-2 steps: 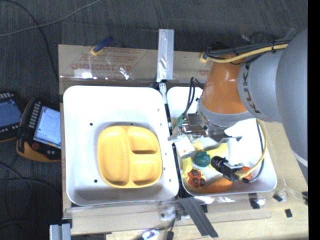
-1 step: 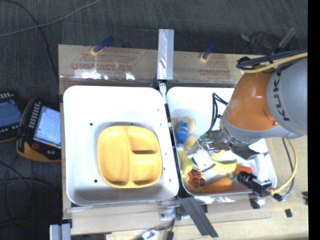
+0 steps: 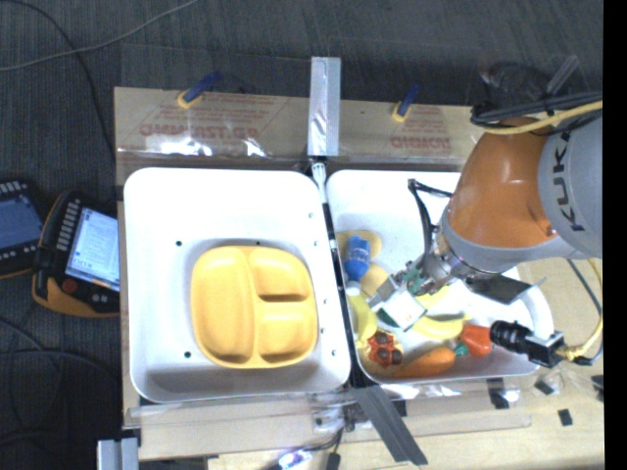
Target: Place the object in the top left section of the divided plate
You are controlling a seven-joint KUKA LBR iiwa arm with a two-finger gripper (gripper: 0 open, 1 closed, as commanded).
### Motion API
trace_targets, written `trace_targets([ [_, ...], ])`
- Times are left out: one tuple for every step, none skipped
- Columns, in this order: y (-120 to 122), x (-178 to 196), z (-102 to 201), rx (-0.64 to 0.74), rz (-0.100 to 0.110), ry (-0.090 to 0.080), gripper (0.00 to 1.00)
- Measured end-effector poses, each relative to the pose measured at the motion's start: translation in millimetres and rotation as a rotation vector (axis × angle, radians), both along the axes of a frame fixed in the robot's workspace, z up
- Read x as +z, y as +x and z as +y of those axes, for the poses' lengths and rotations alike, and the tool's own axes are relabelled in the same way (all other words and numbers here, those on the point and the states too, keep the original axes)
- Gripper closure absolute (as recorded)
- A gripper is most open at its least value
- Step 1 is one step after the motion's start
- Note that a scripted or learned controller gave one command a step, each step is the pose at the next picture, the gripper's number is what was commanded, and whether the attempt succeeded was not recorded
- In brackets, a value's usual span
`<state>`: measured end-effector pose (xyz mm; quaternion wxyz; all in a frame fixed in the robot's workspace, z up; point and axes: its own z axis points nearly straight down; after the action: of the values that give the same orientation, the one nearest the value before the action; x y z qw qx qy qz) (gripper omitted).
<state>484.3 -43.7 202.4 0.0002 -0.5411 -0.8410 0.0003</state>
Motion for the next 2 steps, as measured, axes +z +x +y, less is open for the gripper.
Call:
trace_targets([
  [15,-8,74,-0.026,0.003,0.0,1.0],
  [-1,-5,22,0.02,0.002,-0.001,1.0],
])
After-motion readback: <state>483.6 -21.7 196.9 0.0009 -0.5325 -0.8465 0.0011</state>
